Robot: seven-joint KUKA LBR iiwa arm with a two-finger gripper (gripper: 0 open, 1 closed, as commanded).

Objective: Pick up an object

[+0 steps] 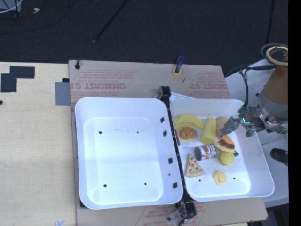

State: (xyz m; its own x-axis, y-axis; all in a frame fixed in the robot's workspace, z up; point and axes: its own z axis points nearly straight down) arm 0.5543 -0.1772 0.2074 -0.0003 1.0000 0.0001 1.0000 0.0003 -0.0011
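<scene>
The right bin holds several toy foods: a banana, a round orange cookie, a yellow block, a small can, a pizza slice, a burger, a lemon and a small yellow piece. My gripper reaches in from the right and hangs low over the bin's upper middle. It sits just above the burger and right of the yellow block. I see nothing clearly held in it.
The left bin lies beside the right one, with a black divider clamp between them. A blue and yellow clip rests on the cardboard behind the bins. Cables and the arm's body crowd the right side.
</scene>
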